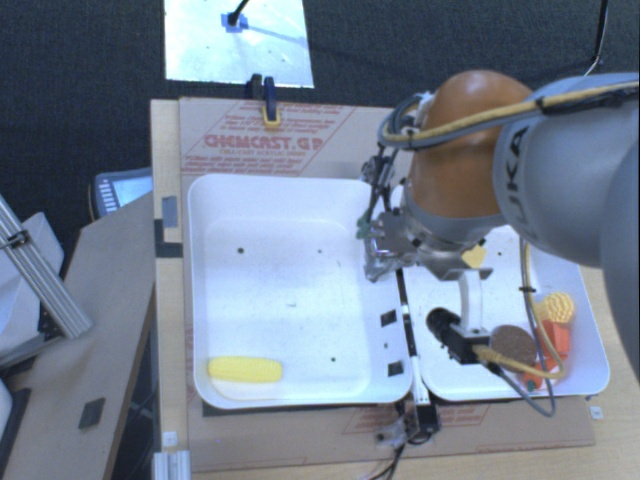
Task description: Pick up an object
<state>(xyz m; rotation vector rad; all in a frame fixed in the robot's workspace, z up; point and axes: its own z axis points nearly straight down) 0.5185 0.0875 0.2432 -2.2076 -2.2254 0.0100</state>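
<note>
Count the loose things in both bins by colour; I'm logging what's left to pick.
Yellow: 2, a corn cob in the left bin and a knobbly piece in the right bin
Orange: 1, a stick
Brown: 1, a disc
Total: 4, though the arm hides part of the right bin.

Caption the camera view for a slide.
Arm above the bins' shared edge; yellow item in one bin, brown disc in the other.

One fixed camera looks down slantwise on both white bins (290, 278).
</note>
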